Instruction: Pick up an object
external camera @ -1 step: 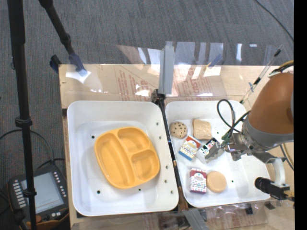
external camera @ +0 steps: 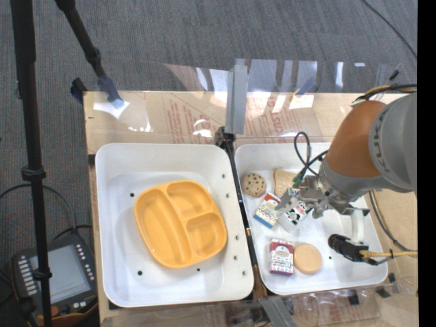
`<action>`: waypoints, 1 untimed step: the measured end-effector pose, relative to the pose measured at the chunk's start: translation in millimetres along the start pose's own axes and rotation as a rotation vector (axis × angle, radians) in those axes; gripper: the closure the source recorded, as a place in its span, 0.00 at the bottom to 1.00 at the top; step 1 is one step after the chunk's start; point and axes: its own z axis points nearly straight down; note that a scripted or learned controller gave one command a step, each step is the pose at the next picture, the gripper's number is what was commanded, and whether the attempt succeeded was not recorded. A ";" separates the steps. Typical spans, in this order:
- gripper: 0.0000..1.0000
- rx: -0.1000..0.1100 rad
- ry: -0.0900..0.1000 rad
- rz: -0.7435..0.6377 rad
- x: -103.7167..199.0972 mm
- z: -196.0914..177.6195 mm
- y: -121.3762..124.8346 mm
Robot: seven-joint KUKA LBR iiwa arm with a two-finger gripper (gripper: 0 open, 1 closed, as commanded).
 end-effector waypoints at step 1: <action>0.00 -0.007 0.002 0.055 -36.6 21.6 6.2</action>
